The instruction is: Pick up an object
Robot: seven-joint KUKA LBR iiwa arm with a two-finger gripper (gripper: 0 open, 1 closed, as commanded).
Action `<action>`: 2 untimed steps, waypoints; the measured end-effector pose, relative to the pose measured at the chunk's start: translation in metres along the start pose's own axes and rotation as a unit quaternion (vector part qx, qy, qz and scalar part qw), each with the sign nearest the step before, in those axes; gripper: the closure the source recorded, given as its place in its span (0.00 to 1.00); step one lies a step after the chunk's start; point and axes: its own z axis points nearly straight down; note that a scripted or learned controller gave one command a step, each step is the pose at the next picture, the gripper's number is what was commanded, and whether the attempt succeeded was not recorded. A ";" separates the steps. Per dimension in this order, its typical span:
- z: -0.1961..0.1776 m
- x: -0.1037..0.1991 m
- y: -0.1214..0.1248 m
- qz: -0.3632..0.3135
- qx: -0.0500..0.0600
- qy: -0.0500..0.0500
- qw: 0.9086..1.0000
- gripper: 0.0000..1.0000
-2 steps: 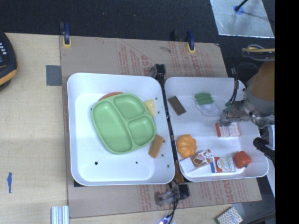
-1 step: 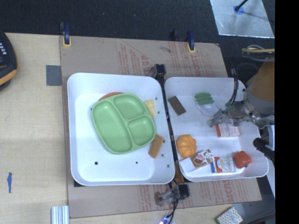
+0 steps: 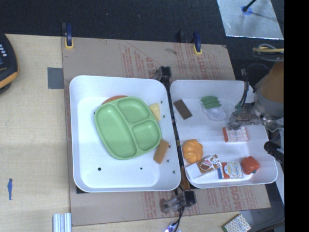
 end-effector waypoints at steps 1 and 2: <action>0.000 0.000 0.000 0.000 0.000 0.000 1.000 0.00; 0.022 0.017 -0.006 0.001 0.000 -0.001 1.000 0.00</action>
